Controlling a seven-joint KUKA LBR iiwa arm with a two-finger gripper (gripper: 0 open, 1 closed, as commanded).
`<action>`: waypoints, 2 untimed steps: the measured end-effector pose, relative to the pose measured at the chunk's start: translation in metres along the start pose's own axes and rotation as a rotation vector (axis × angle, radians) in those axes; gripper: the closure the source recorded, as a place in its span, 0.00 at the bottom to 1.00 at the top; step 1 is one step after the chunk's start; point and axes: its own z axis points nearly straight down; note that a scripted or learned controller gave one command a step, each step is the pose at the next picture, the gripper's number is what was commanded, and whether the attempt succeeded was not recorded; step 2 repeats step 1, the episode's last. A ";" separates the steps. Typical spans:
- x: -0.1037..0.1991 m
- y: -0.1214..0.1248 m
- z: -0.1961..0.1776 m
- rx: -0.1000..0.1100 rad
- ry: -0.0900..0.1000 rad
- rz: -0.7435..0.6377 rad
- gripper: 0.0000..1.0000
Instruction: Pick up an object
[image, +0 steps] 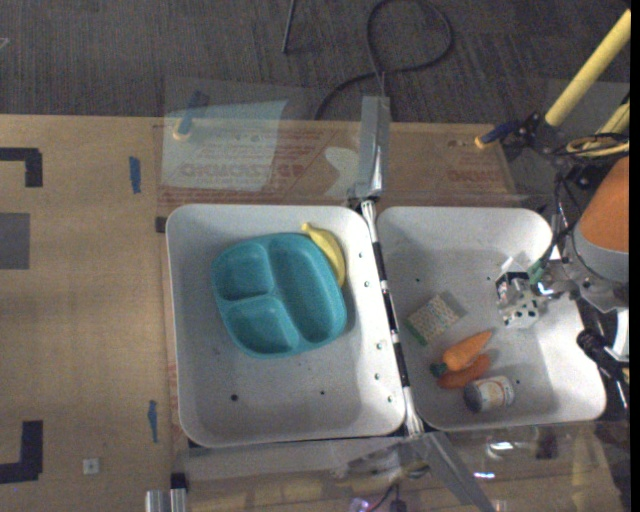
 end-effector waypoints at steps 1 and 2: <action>0.071 0.025 -0.138 0.006 0.002 0.069 1.00; 0.071 0.025 -0.138 0.006 0.002 0.069 1.00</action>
